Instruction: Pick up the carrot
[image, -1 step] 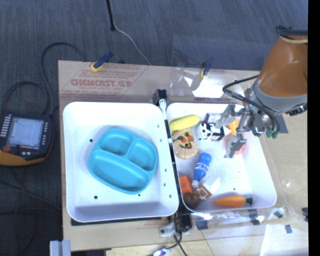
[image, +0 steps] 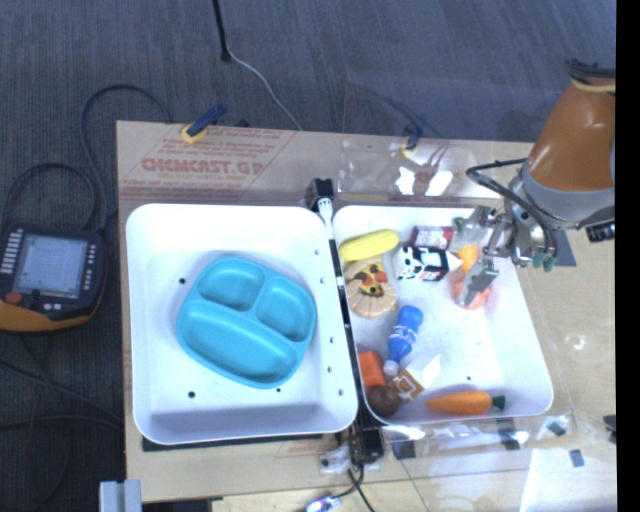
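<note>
From my console, the long orange plastic carrot (image: 460, 403) lies at the right white bin's (image: 527, 345) five o'clock corner, untouched, while my pincer (image: 478, 276) hangs near two o'clock, fingers apparently apart around nothing.

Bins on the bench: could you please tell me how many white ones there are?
2. The left bin holds a blue divided plate. The right bin beside it holds the carrot and other small items, with the gripper over it.
</note>
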